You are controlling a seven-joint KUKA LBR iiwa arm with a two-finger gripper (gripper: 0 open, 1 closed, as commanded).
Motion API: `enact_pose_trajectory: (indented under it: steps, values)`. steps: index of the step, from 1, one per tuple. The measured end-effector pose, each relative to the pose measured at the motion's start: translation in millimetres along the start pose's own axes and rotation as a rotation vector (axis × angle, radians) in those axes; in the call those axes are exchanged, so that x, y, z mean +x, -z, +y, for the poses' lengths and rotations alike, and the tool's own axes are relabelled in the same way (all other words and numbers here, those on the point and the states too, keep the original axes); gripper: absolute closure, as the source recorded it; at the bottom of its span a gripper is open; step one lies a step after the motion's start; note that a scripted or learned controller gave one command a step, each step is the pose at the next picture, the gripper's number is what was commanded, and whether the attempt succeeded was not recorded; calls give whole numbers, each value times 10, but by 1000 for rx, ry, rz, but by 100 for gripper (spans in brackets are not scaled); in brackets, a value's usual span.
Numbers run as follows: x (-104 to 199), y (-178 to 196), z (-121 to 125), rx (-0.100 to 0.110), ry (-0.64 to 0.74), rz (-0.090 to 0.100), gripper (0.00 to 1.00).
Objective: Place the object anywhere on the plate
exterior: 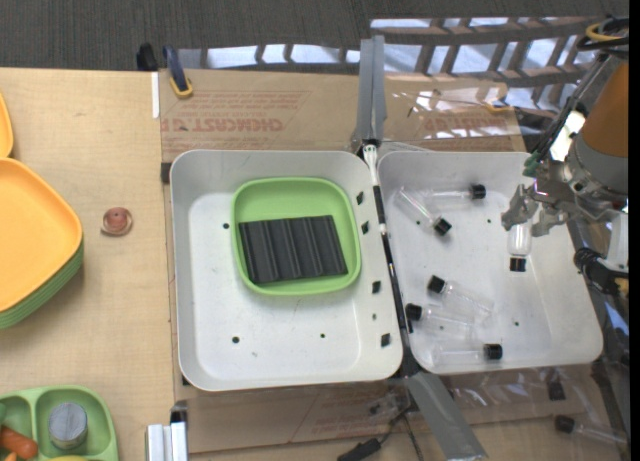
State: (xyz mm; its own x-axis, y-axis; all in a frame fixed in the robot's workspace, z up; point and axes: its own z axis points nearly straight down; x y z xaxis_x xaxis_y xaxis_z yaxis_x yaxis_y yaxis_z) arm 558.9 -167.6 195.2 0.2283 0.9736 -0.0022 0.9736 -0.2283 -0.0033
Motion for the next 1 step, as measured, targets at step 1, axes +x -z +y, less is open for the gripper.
enact_pose_trajectory:
  steps: [1]
  values:
    - [-149, -4, -279, 0, 76, 2, 100]
